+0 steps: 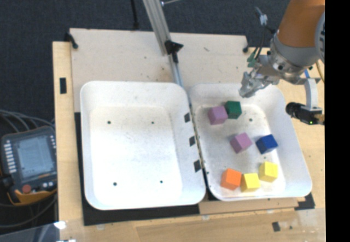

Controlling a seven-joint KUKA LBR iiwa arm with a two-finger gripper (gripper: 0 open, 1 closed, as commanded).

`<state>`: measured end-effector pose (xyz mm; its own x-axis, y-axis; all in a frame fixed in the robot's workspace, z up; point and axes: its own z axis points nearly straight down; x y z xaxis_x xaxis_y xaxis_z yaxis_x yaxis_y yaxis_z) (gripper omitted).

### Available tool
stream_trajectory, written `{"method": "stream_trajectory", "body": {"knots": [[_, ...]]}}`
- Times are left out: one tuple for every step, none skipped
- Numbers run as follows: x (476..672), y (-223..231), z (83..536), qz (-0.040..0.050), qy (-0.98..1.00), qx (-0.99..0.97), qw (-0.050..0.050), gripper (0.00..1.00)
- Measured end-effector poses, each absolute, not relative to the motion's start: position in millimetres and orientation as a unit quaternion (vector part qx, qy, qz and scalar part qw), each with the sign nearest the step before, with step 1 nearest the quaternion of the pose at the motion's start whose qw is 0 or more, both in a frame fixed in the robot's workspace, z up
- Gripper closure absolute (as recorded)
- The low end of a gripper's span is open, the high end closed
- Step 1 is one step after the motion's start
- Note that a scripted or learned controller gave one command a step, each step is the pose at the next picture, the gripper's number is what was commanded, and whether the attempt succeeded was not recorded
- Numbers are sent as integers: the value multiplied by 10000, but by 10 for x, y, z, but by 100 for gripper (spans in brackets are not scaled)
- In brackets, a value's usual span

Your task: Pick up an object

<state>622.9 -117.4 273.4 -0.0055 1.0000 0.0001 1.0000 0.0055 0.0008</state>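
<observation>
Several small blocks lie in the right bin (290,153): a green one (233,109) beside a purple one (217,114) near the back, another purple one (240,142) and a blue one (266,143) in the middle, and an orange one (231,178) with two yellow ones (250,182) (268,171) at the front. My gripper (249,89) hangs over the bin's back edge, just above and to the right of the green block, with nothing visibly between its fingers.
The left bin (136,142) sits beside the right one. A slanted metal post (156,11) rises behind the bins. A grey pendant (30,159) lies off the bench at the left. A black fitting (301,111) sticks out at the right bin's edge.
</observation>
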Motion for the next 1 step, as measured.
{"method": "stream_trajectory", "body": {"knots": [[6023, -781, 2592, -5, 7087, 7055, -3, 100]]}}
